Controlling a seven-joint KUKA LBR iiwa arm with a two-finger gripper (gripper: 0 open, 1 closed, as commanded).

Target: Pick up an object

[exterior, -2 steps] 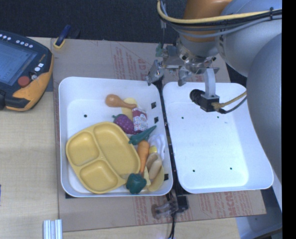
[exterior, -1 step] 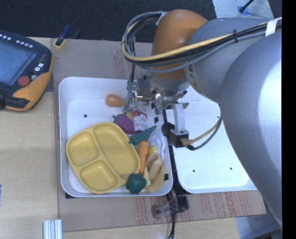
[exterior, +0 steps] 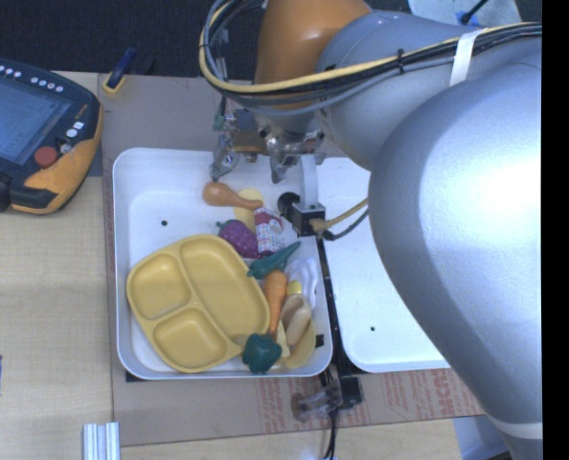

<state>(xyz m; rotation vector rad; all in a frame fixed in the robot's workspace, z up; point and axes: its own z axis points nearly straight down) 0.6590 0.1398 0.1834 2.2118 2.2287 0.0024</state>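
Camera view catches the gripper [exterior: 249, 168] hovering, fingers spread and holding nothing, above the left bin's [exterior: 124, 257] far wall, straddling the toy drumstick [exterior: 226, 195] lying beneath, so closing should catch it.

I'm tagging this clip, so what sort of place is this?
Probably a robotics lab bench set up for grasping trials: a grey arm reaches over a white bin of toy food, and a teach pendant lies beside it.

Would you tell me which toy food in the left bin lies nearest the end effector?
The tan drumstick, just below the end effector; the carrot and broccoli lie farther toward the front.
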